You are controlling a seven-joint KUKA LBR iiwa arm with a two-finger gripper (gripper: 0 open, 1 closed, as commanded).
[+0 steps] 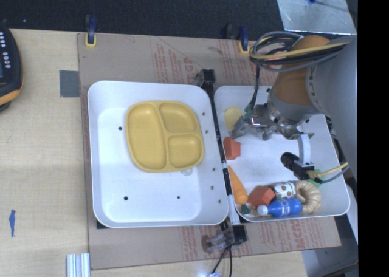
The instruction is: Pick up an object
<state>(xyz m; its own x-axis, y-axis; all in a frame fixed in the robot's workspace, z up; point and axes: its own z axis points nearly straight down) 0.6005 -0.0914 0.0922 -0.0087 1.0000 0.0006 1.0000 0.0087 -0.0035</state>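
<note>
jaws (pixel 243 125) low in right bin | state unclear | orange block (pixel 231 147) just below-left

Red printing runs along the brown cardboard sheet (pixel 152 51) under both bins, in strips by the far edge and along the near right edge; the letters are too small and blurred to read. Handheld controller (pixel 8 66) at far left of the bench carries a column of buttons, markings illegible. Small bottle (pixel 283 209) in the right bin has a label, unreadable. No legible text, brand or number anywhere.
</note>
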